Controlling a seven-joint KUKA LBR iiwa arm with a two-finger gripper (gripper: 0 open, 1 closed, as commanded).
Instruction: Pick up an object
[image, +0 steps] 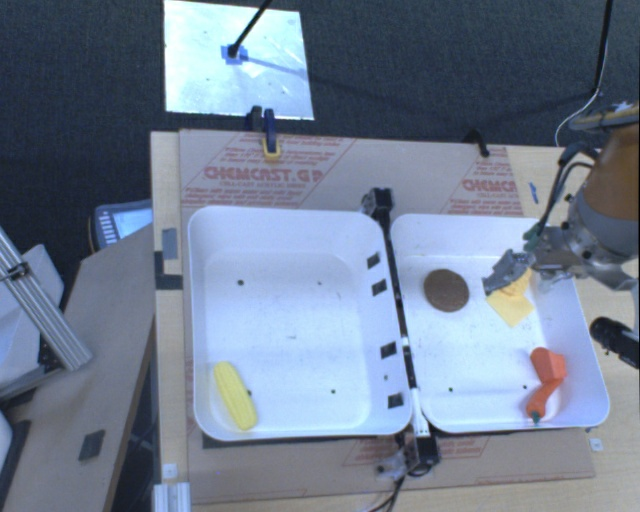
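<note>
- The end effector (513, 270) hangs over the right bin (470, 400), near that bin's 2 o'clock corner, with the grey arm (610, 205) reaching in from 3 o'clock.
- The yellow slab (513, 303), a flat pale piece like a cheese slice, lies just at 6 o'clock of the end effector, partly under it; from this slant I cannot tell whether they touch.
- Its outline is a rough diamond, with the longer diagonal running from about 11 to 5 o'clock.
- I cannot tell how wide the end effector stands: its tips blur into the grey metal around them, and nothing is seen clamped in it.
- The brown disc (446, 290), round and flat, lies apart from it at 9 o'clock of the end effector.
- The orange carrot (543, 380) lies at the right bin's 5 o'clock corner, its long axis near 12 to 6 o'clock.
- The yellow corn cob (235, 395) lies at the 7 o'clock corner of the left bin (290, 240), well apart.
- By my judgement the slab is the likely target: a short drop would do, but a thin flat piece gives little to grip.
- Both bins rest on the worktop (330, 165).
</note>
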